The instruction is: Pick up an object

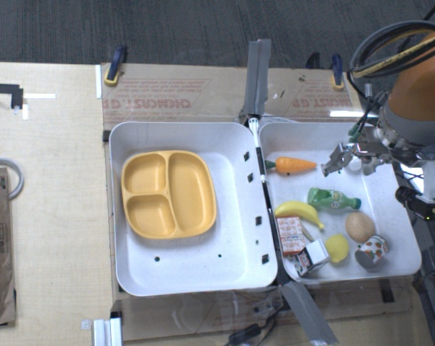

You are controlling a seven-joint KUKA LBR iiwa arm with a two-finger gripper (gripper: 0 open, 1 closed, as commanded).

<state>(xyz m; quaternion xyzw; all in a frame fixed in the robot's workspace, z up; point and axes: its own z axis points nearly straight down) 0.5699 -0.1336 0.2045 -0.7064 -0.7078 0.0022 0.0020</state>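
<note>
Honestly, much of the arm [419, 92] runs off the right edge of my feed, so I get just its orange band, grey wrist and looping cables. Its jaws [338, 161] hang over the upper part of the right bin [397, 269], just right of the carrot [293, 166]. I cannot tell how far they stand apart, for the metal there is a small, glinting tangle; nothing shows between them.

Below the carrot lie a green bottle [333, 199] on its side, a curved banana [298, 212], a printed carton [290, 235] and a small white box [315, 254], both tucked against the bin's left wall. Near them sit a lemon [337, 248], a smooth tan egg-shaped thing [359, 227] and a spotted cup [371, 251], whose pattern is too small to read.

My left bin [131, 265] carries a yellow three-compartment plate [169, 194], glossy plastic with rounded corners. Cardboard [174, 92] lies behind both bins on the pale worktop [45, 150].
</note>
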